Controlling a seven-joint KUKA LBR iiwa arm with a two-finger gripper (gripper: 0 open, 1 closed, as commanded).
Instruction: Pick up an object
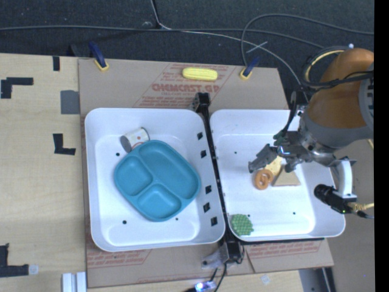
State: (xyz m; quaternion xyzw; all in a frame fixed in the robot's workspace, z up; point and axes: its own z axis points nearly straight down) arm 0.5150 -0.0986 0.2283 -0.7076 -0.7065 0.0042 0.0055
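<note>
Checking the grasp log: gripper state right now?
Gripper: low in the right white bin, above a round tan donut-like piece; grip state cannot be told.

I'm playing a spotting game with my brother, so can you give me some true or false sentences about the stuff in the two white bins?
1. The blue tray lies in the left bin. True.
2. The small cup stands upright in the right bin. False: it lies on its side in the left bin, at the blue tray's far edge.
3. The gripper is over the right bin, close to the round tan piece. True.
4. The green bumpy thing is sitting on the blue tray. False: it is in the right bin, by the near left corner.
5. The yellow corn lies outside both bins, on the cardboard. True.
</note>
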